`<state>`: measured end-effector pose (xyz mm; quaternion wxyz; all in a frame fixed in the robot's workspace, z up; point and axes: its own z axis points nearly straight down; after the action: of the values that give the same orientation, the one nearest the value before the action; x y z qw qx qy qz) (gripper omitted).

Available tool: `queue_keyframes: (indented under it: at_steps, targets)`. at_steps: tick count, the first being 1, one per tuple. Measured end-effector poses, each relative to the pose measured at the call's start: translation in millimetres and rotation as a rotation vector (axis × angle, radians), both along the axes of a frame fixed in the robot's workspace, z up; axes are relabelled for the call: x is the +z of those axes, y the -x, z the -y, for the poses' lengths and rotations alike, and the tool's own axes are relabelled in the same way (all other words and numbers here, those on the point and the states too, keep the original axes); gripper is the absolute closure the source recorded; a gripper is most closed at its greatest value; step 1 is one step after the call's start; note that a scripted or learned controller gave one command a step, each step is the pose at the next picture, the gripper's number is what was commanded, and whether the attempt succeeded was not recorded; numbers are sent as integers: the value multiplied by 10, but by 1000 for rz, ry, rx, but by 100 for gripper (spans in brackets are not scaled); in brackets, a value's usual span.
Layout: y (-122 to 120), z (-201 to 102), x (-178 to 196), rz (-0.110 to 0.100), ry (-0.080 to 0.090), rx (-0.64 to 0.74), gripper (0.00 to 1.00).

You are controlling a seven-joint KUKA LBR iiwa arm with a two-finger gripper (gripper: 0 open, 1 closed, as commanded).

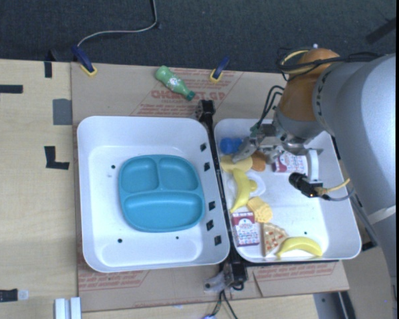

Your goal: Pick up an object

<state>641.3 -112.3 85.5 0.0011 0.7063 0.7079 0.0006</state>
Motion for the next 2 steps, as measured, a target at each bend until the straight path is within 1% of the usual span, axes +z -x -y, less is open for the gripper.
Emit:
queue_keyframes:
  at_steps: [1,2]
  targets:
    - [-14,10,125,4,2,0,100]
    - [-12,10,122,4,2,0,0]
